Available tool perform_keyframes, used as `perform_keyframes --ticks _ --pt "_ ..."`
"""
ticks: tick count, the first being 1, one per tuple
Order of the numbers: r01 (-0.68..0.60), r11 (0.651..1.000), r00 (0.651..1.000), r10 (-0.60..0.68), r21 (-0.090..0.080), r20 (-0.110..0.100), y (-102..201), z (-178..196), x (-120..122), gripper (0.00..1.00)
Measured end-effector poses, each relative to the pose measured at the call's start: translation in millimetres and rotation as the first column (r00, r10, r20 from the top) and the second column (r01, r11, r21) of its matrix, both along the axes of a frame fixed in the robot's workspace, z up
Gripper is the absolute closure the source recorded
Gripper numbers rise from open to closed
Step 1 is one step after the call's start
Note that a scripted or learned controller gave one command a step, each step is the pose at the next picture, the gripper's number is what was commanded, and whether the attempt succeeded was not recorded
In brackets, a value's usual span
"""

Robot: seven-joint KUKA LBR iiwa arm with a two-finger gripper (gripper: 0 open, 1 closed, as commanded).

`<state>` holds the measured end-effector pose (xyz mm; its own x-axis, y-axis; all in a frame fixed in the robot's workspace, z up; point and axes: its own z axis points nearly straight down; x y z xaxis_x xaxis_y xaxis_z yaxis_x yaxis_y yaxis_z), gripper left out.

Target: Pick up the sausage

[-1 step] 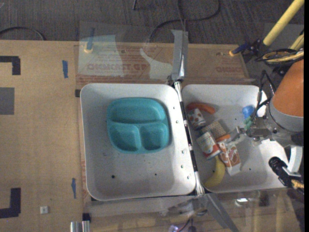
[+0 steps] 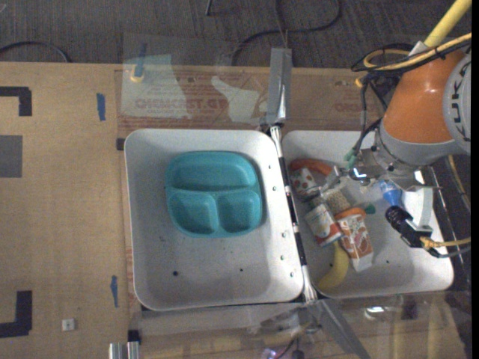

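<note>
Sausage point(image 2: 313, 164), the reddish-orange piece, lies at the far-left corner of the right bin point(image 2: 434, 275), touching a small carton point(image 2: 304, 179). Your pincer point(image 2: 346, 173) hovers just beside it; can't tell its state, wrist hides it. Approach from above, straddle the sausage crosswise, keep clear of carton & bin wall.

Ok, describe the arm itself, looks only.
The arm is grey with a broad, rounded orange band above the wrist and dark lettering at its right edge. Black and yellow cables run along it. A metal claw sits below the wrist.
</note>
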<state>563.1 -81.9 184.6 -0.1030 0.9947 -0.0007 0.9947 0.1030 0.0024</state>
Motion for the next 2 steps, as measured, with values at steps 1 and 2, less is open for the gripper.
perform_keyframes --ticks 1,2 --pt "0.129 0.992 0.992 -0.129 -0.003 0.001 -17.7 -85.5 47.3 0.0" --pt "0.351 0.936 0.936 -0.351 -0.006 -0.036 -24.0 -96.8 97.9 0.0"
